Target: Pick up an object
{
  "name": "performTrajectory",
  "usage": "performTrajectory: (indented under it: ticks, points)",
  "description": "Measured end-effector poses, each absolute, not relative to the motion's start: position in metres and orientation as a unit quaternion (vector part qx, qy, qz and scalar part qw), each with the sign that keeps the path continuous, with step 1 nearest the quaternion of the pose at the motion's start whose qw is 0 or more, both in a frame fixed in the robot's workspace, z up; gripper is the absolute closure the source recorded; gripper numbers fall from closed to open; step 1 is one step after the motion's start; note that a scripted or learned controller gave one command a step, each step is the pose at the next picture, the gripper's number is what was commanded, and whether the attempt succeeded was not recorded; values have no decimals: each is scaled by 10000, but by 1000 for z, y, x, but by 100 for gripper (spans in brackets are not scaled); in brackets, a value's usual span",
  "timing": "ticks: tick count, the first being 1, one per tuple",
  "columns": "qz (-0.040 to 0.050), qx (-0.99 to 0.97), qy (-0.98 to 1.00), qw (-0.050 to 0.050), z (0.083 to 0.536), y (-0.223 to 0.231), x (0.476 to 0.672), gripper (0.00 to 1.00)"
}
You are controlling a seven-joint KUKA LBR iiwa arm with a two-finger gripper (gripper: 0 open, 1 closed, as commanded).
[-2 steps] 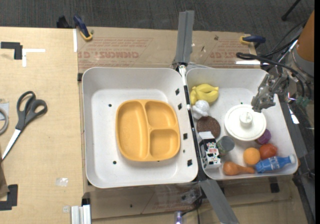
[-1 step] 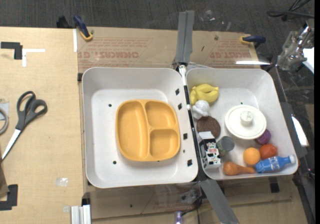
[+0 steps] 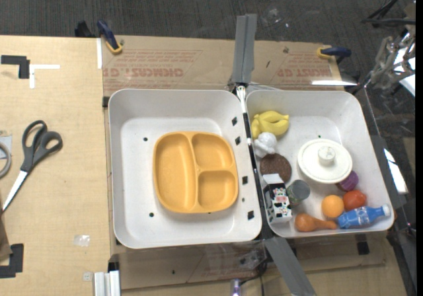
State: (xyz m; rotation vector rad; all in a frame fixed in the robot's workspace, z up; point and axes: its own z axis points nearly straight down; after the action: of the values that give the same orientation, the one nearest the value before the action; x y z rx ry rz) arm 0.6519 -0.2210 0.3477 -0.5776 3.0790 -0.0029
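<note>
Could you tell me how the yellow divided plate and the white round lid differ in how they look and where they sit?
The yellow divided plate is squarish with three compartments and sits alone in the left bin. The white round lid is smaller, circular with a centre knob, and sits in the right bin among other items. Both lie flat.

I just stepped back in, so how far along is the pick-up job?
Nothing looks picked yet. The yellow tray sits alone in the left bin. The bananas, white lid, orange and blue bottle all lie in the right bin. Nothing is in hand; the whole grasp remains.
</note>
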Motion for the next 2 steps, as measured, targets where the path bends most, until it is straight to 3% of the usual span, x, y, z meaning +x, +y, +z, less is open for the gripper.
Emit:
performTrajectory:
  ticks: [1,2]
  points:
    - [1,-3375,9413,24,345,-219,608,100]
    - [-7,-4723,8814,35,332,-221,648,100]
